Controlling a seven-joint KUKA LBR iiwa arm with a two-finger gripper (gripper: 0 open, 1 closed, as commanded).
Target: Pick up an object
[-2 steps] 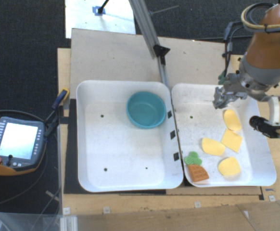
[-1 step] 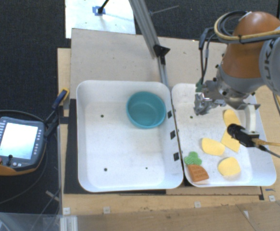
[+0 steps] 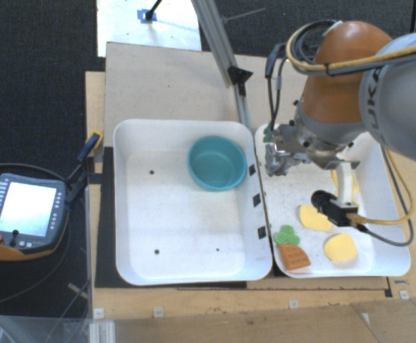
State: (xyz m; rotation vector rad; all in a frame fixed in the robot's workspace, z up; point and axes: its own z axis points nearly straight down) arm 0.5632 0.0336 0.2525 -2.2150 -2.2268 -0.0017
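A teal bowl (image 3: 217,162) sits in the left bin (image 3: 144,213), near its far right corner. In the right bin (image 3: 397,259) lie a toy carrot with a green top (image 3: 291,251), a round yellow piece (image 3: 340,248) and a flatter yellow piece (image 3: 312,219), all near the front. A pale yellow thing (image 3: 344,182) shows partly behind the wrist. My gripper (image 3: 275,164) hangs over the far left part of the right bin, close to the wall between the bins. Nothing shows between its fingers.
A teach pendant (image 3: 22,214) rests off the bench at the left. A grey metal pole (image 3: 219,45) slants across the bench behind the bins. The arm's orange band (image 3: 340,70) and grey body cover the right bin's far side.
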